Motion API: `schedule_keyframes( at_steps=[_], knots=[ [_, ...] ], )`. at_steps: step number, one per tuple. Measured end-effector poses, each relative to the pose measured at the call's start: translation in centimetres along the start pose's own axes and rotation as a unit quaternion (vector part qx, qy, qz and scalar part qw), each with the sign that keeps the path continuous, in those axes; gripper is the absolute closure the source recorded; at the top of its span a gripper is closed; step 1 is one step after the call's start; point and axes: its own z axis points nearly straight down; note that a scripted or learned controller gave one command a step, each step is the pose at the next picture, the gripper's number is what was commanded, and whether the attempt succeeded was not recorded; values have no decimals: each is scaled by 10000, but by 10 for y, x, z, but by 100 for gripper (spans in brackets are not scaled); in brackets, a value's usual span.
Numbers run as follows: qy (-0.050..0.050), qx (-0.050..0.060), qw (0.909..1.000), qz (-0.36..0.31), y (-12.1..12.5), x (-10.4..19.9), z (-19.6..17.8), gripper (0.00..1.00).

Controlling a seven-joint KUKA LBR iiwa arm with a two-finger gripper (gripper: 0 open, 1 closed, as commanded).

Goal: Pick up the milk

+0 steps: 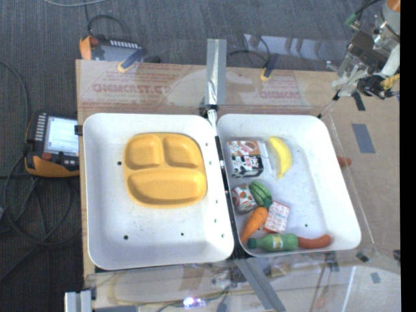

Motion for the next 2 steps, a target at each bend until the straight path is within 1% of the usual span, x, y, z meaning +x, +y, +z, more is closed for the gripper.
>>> schedule_keyframes(
  at_steps=[1, 2],
  knots=[
    [14, 0, 9551, -2964, -19, -50, 64, 100],
    [19, 9, 9548, -2971, -18, -49, 57, 100]
  ],
)
